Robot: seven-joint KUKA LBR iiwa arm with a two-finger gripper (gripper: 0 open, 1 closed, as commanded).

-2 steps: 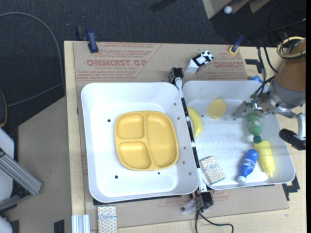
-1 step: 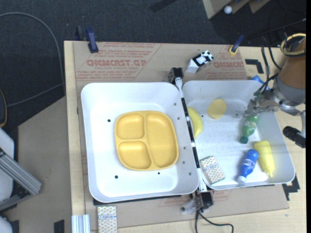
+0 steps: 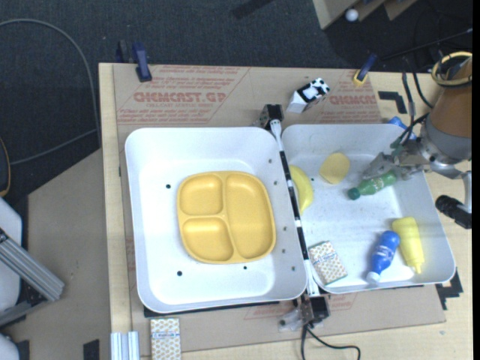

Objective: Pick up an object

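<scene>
While it lies on its side toward the far right of the right bin, the green bottle looks light, stiff and slick; I judge its mid-body the best hold. The gripper sits at its right end; whether the jaws are apart, I cannot tell. Nearer lie a blue bottle and a yellow bottle.

The KUKA iiwa arm at the frame's right edge: a rounded grey shell with a broad orange band above the wrist, a black cable running alongside, and a small blue fitting near the metallic grey pincer assembly.
</scene>
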